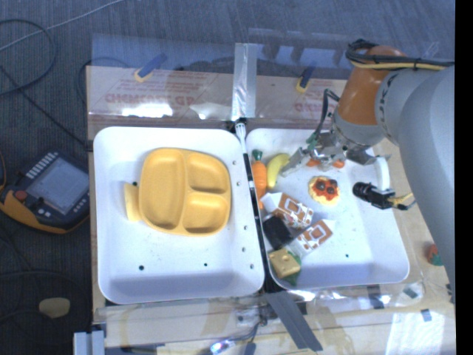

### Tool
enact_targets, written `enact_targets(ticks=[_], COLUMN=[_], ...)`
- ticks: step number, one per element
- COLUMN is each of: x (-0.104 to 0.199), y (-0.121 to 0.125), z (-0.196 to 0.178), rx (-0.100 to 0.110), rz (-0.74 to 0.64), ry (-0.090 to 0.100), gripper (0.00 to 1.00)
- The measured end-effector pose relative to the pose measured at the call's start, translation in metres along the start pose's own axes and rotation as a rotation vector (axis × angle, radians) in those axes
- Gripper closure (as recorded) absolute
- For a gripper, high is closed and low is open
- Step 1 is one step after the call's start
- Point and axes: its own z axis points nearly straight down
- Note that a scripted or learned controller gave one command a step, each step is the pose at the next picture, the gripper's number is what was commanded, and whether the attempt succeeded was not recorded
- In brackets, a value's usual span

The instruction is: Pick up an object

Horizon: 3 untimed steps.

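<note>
Bins come first: the left bin [111, 272] carries a yellow divided tray [185, 191], while the right bin [369, 265] holds the clutter. Above that bin's far side hangs the gripper [325, 154]; whether it is apart or together I cannot tell. Nothing appears held, so this looks like the approach. Closest below sits a small round pizza toy [324, 189], with a banana [275, 168] and carrot [259, 176] leftward. Next: descend squarely over one piece.
</note>
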Motion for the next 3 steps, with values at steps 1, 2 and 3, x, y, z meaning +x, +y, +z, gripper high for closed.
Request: enact_targets(ticks=[1,2,3], x=[-0.030,-0.037,-0.024], y=[0.003,0.002,0.010], z=[-0.003,-0.008,-0.112], rx=[0.016,0.012,0.007], rz=[0.092,0.091,0.378], ry=[0.031,0.010,0.000], gripper=[0.00,1.00,1.00])
